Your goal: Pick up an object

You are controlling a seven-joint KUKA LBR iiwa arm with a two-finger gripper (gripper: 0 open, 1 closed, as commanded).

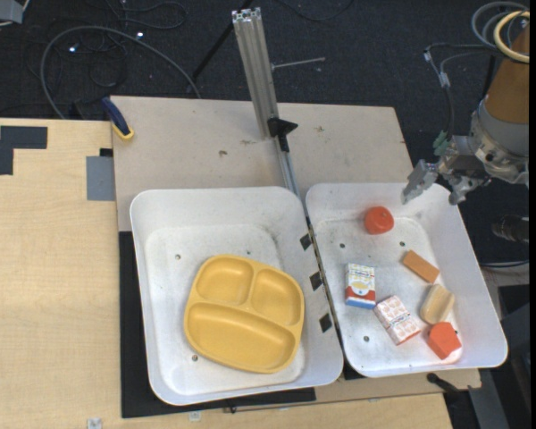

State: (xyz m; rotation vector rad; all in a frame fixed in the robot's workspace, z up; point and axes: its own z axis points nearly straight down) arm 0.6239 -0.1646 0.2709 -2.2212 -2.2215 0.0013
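Right now my end effector (437,184) hovers over the far right corner of the right bin (482,275), its two fingers spread apart with nothing between them. My arm (509,88), with its orange band, comes in from the right edge above it.

Below and to the left of my fingertips, the red round object (380,220) lies nearest, on the bin floor near the far wall. Further toward the near side sit the others: an orange-tan block (420,266) lying at a slant, a pale tan rounded piece (437,304) just beside it, and a red-orange chunk (444,340) close to the near right corner. Toward the bin's middle stand a small carton with a red and blue print (361,286) and a red-and-white patterned box (397,319), the two almost touching. These things lie apart enough that bare bin floor shows between most of them.

The left bin (161,231) holds a yellow divided tray (244,313), tilted a little. Between the bins run dark clips (315,280). Behind them on the counter (196,141) a metal post (257,70) rises at a lean, and a blue-and-yellow tool (119,121) lies at the far left corner.
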